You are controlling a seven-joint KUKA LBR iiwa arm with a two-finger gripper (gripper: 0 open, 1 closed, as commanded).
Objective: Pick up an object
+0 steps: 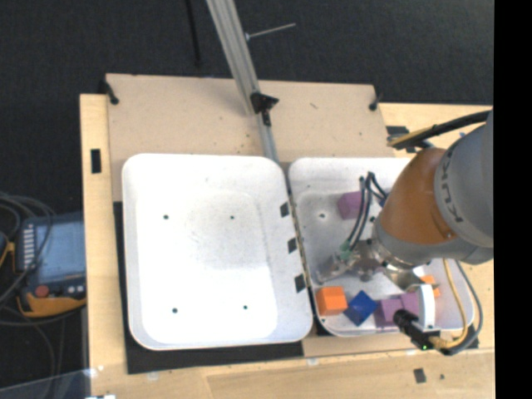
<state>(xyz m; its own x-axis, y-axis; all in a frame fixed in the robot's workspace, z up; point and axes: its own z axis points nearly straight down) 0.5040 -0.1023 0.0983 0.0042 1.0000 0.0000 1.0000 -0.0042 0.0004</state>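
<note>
The right bin (314,183) holds an orange block (332,300), a blue block (361,307), a purple block (389,312) along its near side, and another purple block (350,204) farther back. The arm's orange band and wrist hang over the bin's middle. My gripper (342,262) reaches down toward the bin floor just above the orange and blue blocks. Its tips are dark and small against the bin, and I see nothing clearly between them.
The left bin (204,248) lies beside the right one, separated by a rim with black clips. A slanted metal pole (237,52) rises behind the bins. Cables (449,127) run along the right. A controller pendant (50,260) sits off the bench's left.
</note>
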